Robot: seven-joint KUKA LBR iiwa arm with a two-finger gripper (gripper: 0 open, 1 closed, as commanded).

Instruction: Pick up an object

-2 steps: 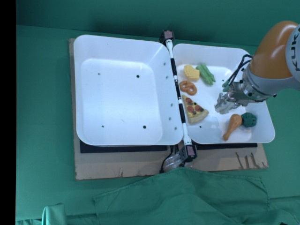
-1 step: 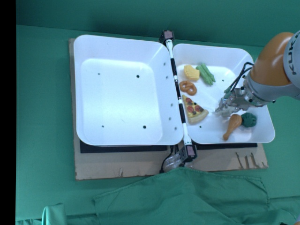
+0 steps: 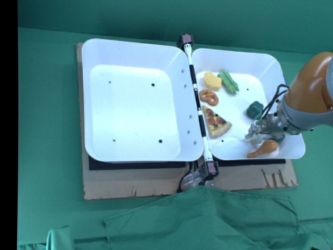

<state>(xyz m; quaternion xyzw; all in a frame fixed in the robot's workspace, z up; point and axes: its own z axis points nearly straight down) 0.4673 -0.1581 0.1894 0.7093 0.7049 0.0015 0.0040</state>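
White right bin [image 3: 270, 66] holds pizza slice [image 3: 216, 121], pretzel [image 3: 208, 96].

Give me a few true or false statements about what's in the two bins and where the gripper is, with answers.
1. The pizza slice lies in the right bin. True.
2. The pretzel sits in the left bin. False: it lies in the right bin, near the divider.
3. The gripper is over the right bin, near the chicken drumstick. True.
4. The green beans touch the pizza slice. False: they lie apart, beside the yellow cheese wedge.
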